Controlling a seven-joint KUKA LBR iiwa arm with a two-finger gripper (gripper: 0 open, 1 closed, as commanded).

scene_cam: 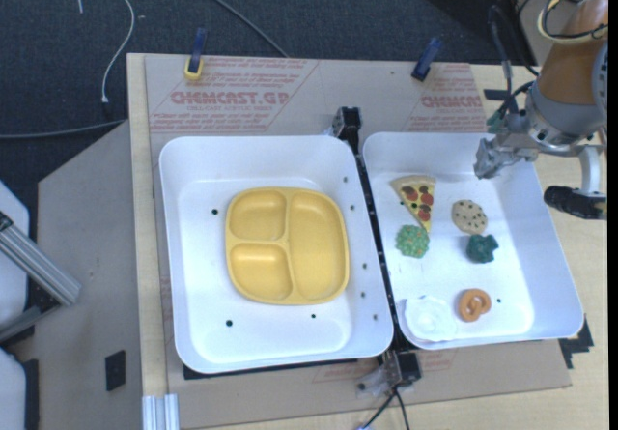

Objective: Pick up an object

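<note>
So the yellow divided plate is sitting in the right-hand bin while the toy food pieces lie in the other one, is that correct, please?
Not quite: the camera view shows the yellow divided plate in the left-hand bin, not the right-hand one. The toy food pieces, such as the pizza slice, cookie and pretzel, do lie in the other bin, the right-hand one.

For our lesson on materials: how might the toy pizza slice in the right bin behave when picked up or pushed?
The pizza slice lies flat, so it probably slides rather than rolls. It looks like a thin moulded toy, likely light and stiff. Its low profile may give the pincer little edge to grip.
</note>
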